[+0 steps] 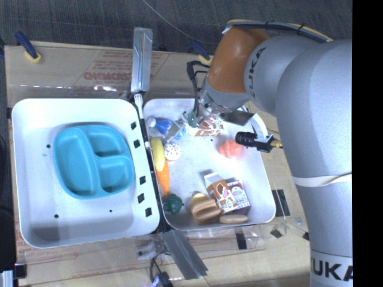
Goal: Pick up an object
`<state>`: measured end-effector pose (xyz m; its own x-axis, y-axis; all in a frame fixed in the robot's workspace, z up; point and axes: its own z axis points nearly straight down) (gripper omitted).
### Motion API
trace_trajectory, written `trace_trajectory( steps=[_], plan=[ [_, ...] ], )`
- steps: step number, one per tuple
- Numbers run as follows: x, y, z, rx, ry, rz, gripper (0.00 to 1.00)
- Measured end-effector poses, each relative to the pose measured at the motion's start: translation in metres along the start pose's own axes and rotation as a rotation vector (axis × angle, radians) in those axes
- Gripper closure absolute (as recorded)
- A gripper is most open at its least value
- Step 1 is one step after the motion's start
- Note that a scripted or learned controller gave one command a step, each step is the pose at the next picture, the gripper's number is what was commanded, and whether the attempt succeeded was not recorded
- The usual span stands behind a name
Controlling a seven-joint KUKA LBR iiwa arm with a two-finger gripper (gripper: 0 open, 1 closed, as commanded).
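We see the grey arm (pixel 299 100) reaching in from the right of the frame, its orange band (pixel 230 58) above the top edge of the right bin (pixel 258 173). The gripper (pixel 196 118) hangs low over the upper left part of that bin, just beside a small red-and-white printed packet (pixel 210 126). From this angle we cannot tell how wide the gripper stands or whether it has hold of anything. The things to pick all lie in the right bin. A clear bottle with a blue cap (pixel 163 126) sits at the upper left, near the gripper. Below it a yellow banana (pixel 157 152) and an orange carrot (pixel 163 179) run along the left wall, with a white dotted ball (pixel 173 152) just beside the banana. A dark green round thing (pixel 173 204) rests in the lower left corner. A pink lump (pixel 230 149) lies right of centre. At the bottom a colourful printed box (pixel 229 195) touches a bread roll (pixel 204 207), with a brown sausage-like piece (pixel 234 219) just under the box. In the left bin (pixel 36 130) lies a blue divided tray (pixel 94 160).
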<state>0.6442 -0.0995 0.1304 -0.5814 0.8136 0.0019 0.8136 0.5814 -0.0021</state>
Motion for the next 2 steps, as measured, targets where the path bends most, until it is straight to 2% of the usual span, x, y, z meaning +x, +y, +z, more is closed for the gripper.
trace_trajectory(
  steps=[1,2],
  plan=[
    [0.015,0.028,-0.066,-0.007,-0.006,-0.064,0.00],
    [0.045,0.039,-0.105,-0.004,-0.003,0.223,0.00]
  ],
)
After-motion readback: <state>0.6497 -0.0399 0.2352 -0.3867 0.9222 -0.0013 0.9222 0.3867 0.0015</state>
